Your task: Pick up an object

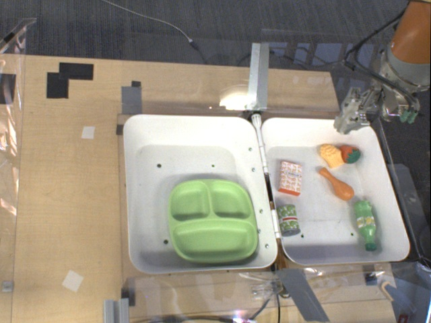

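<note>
My gripper (349,118) hangs over the far right corner of the right bin (316,241), with nothing between its fingers. Just below it lie a yellow ridged piece (329,155) and a red and green toy strawberry (351,155). An orange drumstick-shaped toy (336,184) lies nearer the middle. A green bottle (364,224) rests by the right wall. A red and white box (291,177) and a small green-labelled can (287,219) lie toward the bin's left side.
The left bin (145,147) holds a green three-compartment tray (212,219). A metal post (258,76) rises behind the wall between the two bins. The arm's orange band (412,38) is at the top right.
</note>
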Robot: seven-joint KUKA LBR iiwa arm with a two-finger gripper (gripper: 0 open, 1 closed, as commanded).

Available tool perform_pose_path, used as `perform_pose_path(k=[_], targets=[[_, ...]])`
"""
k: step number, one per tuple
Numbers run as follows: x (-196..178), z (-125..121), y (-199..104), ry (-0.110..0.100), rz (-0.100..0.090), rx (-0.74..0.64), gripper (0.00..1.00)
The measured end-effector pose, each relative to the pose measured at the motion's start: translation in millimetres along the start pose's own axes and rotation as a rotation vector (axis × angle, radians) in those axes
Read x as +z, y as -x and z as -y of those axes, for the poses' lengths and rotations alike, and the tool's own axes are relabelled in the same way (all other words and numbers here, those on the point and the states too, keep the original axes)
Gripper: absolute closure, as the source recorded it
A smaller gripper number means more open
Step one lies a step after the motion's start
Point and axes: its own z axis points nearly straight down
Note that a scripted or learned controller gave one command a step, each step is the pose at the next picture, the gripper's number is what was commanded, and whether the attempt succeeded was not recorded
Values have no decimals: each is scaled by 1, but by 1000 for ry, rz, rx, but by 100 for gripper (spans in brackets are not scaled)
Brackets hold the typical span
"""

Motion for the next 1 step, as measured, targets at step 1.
perform_pose_path(k=[1], targets=[[93, 23, -24, -1, -6, 518, 0]])
